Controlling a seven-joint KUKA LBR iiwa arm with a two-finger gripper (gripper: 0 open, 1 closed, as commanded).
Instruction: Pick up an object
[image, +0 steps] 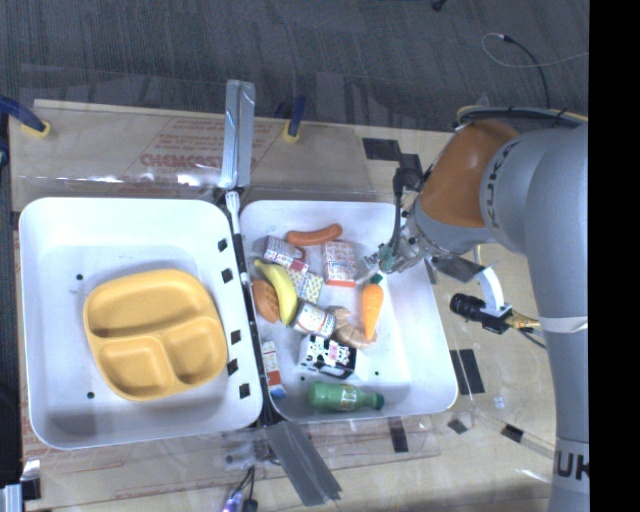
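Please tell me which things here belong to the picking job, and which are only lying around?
For the job:
gripper
carrot
banana
sausage
green bottle
right bin

Lying about:
yellow tray
left bin

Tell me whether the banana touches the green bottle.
Apart. The camera view shows the banana high in the right bin, the green bottle near its front wall, with other items between them.

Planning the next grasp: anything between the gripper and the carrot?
Nothing visible. The gripper sits at the right bin's upper right, just above the carrot's green top, with bare bin floor between. A snack packet lies to the left, off that path.
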